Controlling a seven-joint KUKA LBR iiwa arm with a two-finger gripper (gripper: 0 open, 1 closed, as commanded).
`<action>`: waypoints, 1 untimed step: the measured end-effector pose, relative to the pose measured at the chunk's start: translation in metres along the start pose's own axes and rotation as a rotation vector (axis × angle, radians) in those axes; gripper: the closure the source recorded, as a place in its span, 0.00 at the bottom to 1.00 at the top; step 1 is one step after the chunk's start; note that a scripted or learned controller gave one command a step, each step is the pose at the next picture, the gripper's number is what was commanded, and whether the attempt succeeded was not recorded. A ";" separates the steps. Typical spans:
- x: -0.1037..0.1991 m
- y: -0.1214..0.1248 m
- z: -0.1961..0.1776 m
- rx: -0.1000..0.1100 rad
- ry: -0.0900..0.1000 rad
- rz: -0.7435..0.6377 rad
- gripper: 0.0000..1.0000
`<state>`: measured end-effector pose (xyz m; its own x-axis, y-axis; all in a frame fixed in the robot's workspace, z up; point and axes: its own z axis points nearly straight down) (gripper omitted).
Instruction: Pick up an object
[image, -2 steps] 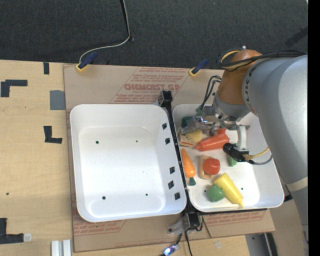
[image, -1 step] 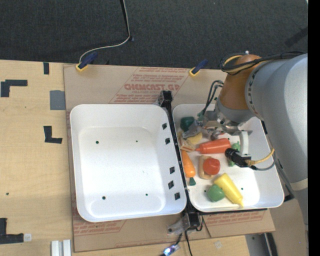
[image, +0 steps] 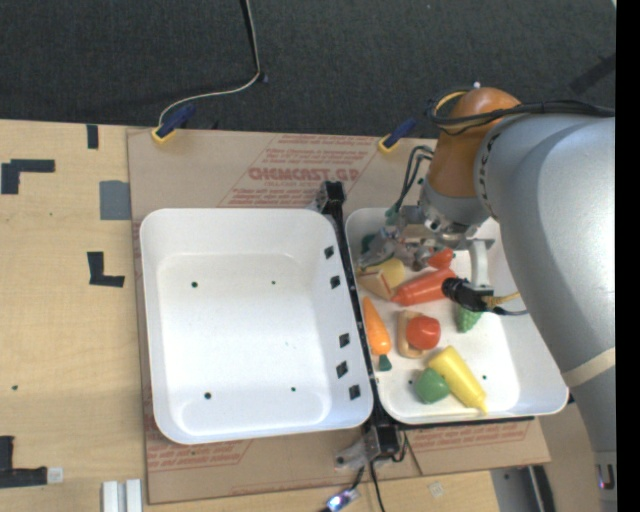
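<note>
Several toy foods crowd the right bin (image: 540, 395), and the jaws (image: 415, 240), whose spread I cannot tell, sit low at its upper-left pile above the red pepper (image: 420, 289), so closing there might pinch two pieces or slip.

- wooden bench (image: 60, 330) with black tape marks (image: 100, 268)
- cardboard sheet (image: 280, 170) lies flat on it
- two white bins (image: 160, 330) side by side on the cardboard
</note>
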<state>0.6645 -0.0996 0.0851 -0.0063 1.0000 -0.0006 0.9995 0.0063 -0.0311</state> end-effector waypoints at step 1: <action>0.000 -0.002 -0.010 0.003 0.003 0.004 1.00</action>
<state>0.6630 -0.0994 0.0956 -0.0025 1.0000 0.0019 0.9994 0.0026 -0.0345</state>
